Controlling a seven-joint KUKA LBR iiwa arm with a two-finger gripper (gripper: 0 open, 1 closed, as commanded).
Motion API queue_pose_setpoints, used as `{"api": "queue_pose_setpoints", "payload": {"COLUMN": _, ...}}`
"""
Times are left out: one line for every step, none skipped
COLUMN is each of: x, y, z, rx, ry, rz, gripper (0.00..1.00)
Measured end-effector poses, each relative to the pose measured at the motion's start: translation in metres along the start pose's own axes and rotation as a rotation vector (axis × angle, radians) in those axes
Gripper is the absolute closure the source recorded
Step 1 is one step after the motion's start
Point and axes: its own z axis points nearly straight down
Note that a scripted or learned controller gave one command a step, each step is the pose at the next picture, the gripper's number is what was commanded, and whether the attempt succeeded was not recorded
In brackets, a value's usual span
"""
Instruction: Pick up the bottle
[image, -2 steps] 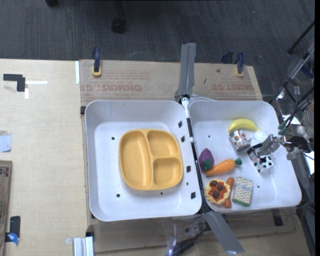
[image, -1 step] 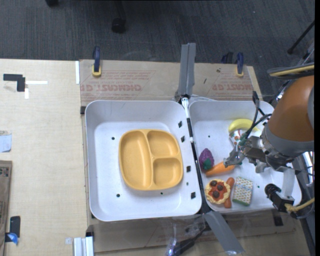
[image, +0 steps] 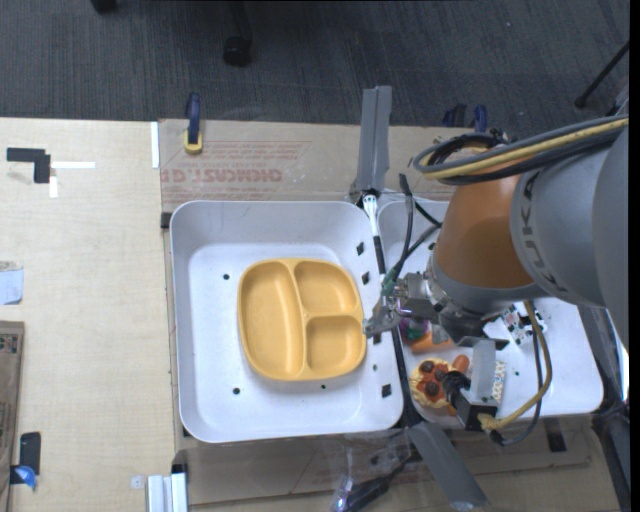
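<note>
My gripper hangs low over the divide between the two bins, at the left edge of the right bin. The grey arm with its orange band covers most of that bin. Under the wrist a small purple object peeks out. I cannot tell what it is, or whether anything is held.
The left bin holds a yellow divided plate, right beside the gripper. A round toy pizza with red toppings lies at the right bin's front, and a small printed white item lies further right. Cables loop around the wrist.
</note>
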Motion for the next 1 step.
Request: {"api": "queue_pose_setpoints", "payload": {"x": -0.0795, "y": 0.0114, "z": -0.0257, "rx": -0.001, "ry": 0.000, "rz": 0.030, "gripper": 0.00}}
